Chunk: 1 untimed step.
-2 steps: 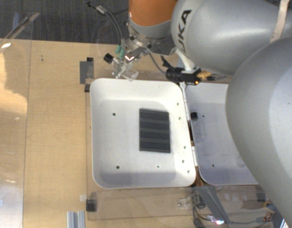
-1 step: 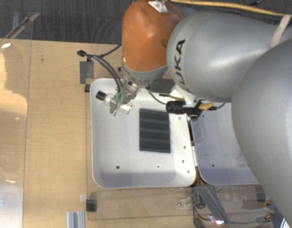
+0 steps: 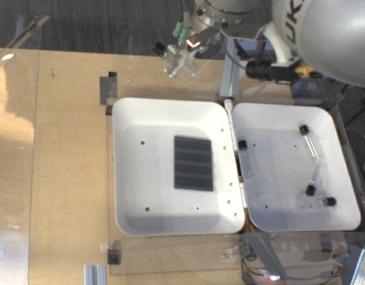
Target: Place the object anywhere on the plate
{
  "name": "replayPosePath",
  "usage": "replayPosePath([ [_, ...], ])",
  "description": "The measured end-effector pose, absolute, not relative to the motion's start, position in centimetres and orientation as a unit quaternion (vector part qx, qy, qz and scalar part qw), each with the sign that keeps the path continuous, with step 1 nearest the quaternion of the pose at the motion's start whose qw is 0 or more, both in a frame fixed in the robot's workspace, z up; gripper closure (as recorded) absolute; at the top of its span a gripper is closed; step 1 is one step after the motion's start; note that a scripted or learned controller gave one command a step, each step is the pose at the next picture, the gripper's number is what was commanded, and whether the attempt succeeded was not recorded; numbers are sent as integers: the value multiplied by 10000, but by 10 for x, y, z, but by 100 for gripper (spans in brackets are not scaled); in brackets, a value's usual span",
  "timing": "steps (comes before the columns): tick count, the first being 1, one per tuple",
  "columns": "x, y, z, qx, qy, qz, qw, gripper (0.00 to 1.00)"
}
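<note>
Far left: bare wooden bench [image 3: 57, 159], wide and unobstructed, with a small black bracket [image 3: 109, 88] just off the far left corner of the left bin [image 3: 135, 123].

Next, inside that bin: a dark ribbed plate [image 3: 193, 162], lying flat near the middle, slightly right of centre. White floor showing on all four sides of it, broadest on the left, narrower toward the shared wall on the right. Nothing resting on the plate.

Above and beyond the left bin's far right corner: the gripper [image 3: 183, 61], hanging over the bench outside both bins, well apart from the plate. Too blurred and glassy at the tip to tell whether spread, pressed together, or pinching anything.

Right of the shared wall, in the right bin [image 3: 271, 114]: a small black piece [image 3: 242, 145] close against the left wall. Farther right, a clear tube [image 3: 310, 142] with a black end, lying slantwise toward the far right part of the floor. Below it, a second clear tube [image 3: 316, 177], also black-tipped, and a separate black cap [image 3: 330, 202] near the near right corner. All of these well apart from the gripper, off to its right and nearer the camera, with open floor through the bin's middle.

Top right: the grey arm [image 3: 325, 22], overhanging the right bin's far edge.
</note>
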<state>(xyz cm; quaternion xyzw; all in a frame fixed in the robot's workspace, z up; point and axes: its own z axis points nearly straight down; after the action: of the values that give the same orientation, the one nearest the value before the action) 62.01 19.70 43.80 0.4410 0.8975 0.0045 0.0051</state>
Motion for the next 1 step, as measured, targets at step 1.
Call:
replayPosePath([
  [1, 612, 219, 349, 2368, 9715, 22, 27, 100],
])
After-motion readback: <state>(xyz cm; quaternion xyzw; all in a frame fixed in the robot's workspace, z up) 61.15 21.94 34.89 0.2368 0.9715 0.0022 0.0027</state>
